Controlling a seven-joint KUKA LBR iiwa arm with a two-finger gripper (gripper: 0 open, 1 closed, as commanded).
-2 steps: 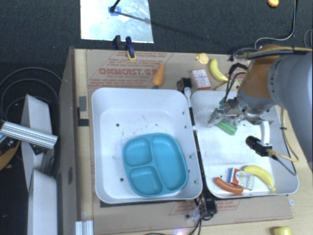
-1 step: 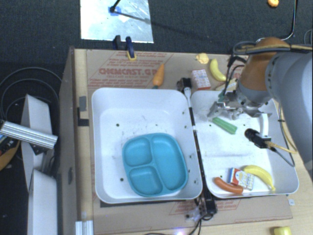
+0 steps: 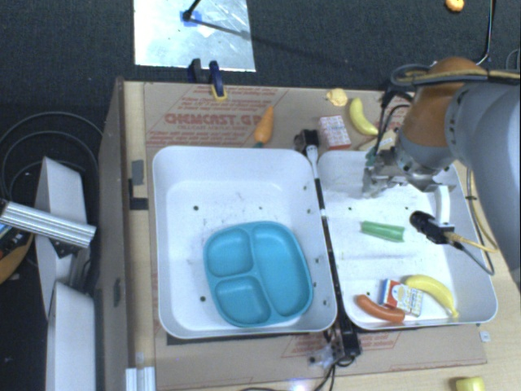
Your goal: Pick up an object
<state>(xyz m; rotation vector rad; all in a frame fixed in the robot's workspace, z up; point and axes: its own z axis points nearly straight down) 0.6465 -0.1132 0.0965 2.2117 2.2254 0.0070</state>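
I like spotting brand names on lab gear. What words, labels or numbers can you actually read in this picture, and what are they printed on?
"CHEMCAST" in red capitals: on the brown board behind the bins; more letters follow, but a carrot covers them.
Fainter red print above and below that word: too small to read.
Red and white carton in the right bin: print too blurred to read.
Small pinkish box on the board: nothing readable.

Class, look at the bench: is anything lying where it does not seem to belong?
Yes. A carrot, a banana and a small box lie on the cardboard behind the bins, not inside them. An orange ball sits off on the dark floor.
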